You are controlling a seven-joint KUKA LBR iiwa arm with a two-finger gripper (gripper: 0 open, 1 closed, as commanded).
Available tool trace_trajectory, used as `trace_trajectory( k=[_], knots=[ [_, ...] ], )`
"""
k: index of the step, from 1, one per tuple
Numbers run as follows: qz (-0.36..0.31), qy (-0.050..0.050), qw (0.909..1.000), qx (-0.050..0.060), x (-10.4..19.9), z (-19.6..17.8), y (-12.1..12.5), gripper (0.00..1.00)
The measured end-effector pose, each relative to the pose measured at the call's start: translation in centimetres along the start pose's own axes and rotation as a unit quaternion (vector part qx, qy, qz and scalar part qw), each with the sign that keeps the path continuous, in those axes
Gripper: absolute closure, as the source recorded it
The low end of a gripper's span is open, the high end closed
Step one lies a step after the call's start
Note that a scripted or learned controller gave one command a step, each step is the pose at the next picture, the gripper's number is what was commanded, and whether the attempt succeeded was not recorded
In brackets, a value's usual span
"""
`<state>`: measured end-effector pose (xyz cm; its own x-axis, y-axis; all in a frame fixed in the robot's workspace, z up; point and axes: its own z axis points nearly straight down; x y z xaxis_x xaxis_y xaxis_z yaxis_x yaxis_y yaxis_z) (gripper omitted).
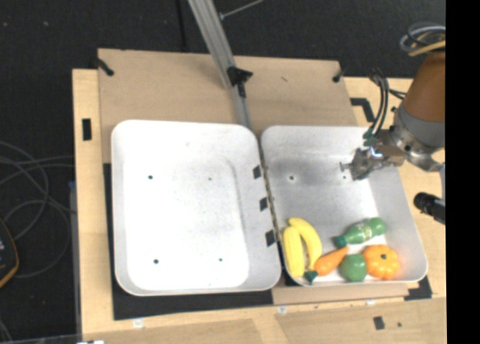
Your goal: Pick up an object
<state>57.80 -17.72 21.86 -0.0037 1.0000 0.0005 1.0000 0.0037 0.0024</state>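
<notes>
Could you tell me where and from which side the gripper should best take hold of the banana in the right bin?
Probably across the middle of the banana, coming straight down from above. It lies flat and lengthwise along the bin's left wall, so its narrow width suits a two-finger pinch. The carrot touches its lower end, so the upper half looks freer. The gripper hangs near the bin's upper right.

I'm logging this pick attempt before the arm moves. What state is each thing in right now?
Yellow plastic banana: lying in the right bin's near-left corner.
Orange toy carrot: lying flat, beside the banana.
Green plastic bottle: on its side.
Small green toy pepper: resting by the carrot's tip.
Orange toy pumpkin: sitting untouched.
Claw: over the right white bin, nothing visibly held.
Left white bin: sitting flat.
</notes>
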Motion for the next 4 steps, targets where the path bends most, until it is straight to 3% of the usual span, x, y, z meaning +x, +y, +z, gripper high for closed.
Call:
trace_trajectory(
  k=[3,4],
  knots=[
    [-0.001,0.0,1.0,0.0,16.9,-2.8,-0.1,1.0],
    [0.0,0.0,1.0,0.001,22.1,-1.6,-0.1,1.0]
  ],
)
